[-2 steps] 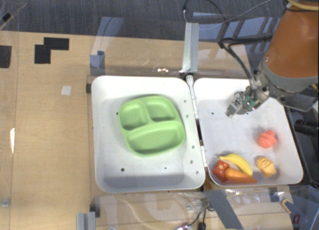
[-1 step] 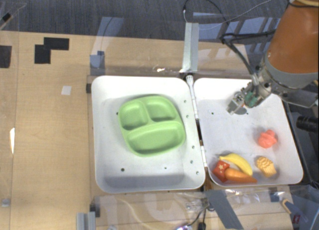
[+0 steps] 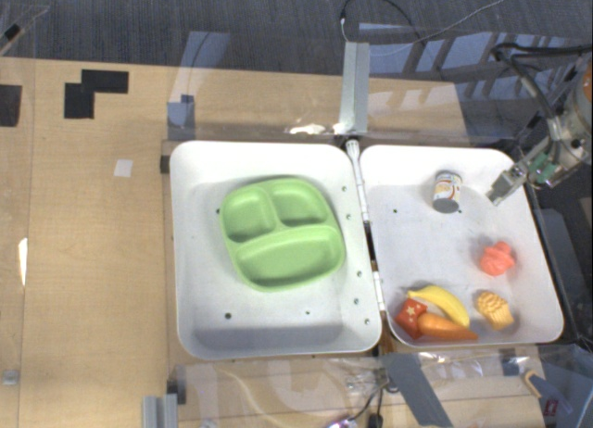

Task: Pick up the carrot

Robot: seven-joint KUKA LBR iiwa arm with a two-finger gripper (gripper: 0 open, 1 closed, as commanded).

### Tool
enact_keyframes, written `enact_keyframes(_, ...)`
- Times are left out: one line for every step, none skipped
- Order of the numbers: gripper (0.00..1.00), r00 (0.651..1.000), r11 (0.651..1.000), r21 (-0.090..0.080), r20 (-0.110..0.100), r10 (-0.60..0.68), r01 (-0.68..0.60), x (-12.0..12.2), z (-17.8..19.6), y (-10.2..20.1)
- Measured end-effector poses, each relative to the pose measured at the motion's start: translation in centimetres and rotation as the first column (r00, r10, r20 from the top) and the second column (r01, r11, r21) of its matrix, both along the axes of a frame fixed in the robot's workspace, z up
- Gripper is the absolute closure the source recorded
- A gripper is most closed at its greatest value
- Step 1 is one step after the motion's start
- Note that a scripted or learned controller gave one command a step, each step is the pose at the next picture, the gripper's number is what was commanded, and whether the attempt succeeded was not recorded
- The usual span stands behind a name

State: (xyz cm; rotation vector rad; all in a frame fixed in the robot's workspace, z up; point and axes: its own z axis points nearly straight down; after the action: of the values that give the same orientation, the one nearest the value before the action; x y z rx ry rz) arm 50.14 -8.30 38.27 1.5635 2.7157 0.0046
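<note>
The orange carrot (image 3: 446,328) lies along the front edge of the right bin (image 3: 417,241), tucked under a yellow banana (image 3: 441,302) and beside a small red strawberry-like piece (image 3: 410,311). My gripper (image 3: 508,185) hangs over the bin's far right rim, well behind the carrot and apart from it. Nothing shows in the gripper.
A small tin can (image 3: 447,191) stands at the back of the right bin, just left of the gripper. A reddish-orange toy (image 3: 498,258) and a yellow lumpy piece (image 3: 494,308) lie on the right side. A green divided plate (image 3: 281,232) rests in the left bin (image 3: 199,306).
</note>
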Motion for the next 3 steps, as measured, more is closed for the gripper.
enact_keyframes(1.00,0.858,0.858,0.004,-0.002,-0.513,0.513,-0.8,3.0,-1.0)
enact_keyframes(1.00,0.966,0.966,-0.001,-0.002,0.259,-0.259,3.8,-6.0,-3.5)
enact_keyframes(1.00,0.965,0.966,-0.004,0.006,0.260,-0.260,4.0,-4.7,-3.5)
